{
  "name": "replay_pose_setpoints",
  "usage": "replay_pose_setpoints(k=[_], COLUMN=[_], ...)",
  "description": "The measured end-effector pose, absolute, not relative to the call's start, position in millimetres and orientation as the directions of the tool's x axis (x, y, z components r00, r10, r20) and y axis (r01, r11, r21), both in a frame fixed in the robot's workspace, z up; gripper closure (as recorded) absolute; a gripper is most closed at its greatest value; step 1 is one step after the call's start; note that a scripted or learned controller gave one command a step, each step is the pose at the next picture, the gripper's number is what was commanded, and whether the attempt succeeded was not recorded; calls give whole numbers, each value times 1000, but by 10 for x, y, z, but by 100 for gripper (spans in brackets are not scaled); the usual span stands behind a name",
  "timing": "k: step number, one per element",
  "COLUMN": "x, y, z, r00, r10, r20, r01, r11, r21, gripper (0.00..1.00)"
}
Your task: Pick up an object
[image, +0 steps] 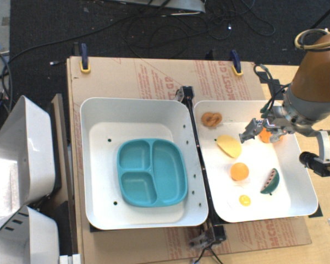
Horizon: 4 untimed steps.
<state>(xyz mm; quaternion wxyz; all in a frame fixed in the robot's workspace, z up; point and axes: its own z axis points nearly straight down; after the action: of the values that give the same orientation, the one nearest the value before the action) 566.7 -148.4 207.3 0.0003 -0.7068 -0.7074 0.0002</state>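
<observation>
Gripper low in right bin, beside orange piece; we cannot tell its state. We judge approach step; next: close, lift.

The right bin, at the frame's right, holds small toy foods. A brown pretzel lies at its upper left, a pale yellow wedge below it, an orange ball lower, a small yellow piece near the bottom, and a watermelon slice to the right.
</observation>
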Motion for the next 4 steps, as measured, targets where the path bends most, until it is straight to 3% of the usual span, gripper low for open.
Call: replay_pose_setpoints(k=[2, 3, 4], x=[5736, 5751, 5720], y=[-1535, -1537, -1551], z=[987, 1124, 1748], r00=[1, 1, -1], r10=[1000, 1000, 1000], r20=[1, -1, -2], r01=[1000, 1000, 1000], r11=[-1, -1, 1], r21=[-4, 1, 5], gripper=[0, 100, 100])
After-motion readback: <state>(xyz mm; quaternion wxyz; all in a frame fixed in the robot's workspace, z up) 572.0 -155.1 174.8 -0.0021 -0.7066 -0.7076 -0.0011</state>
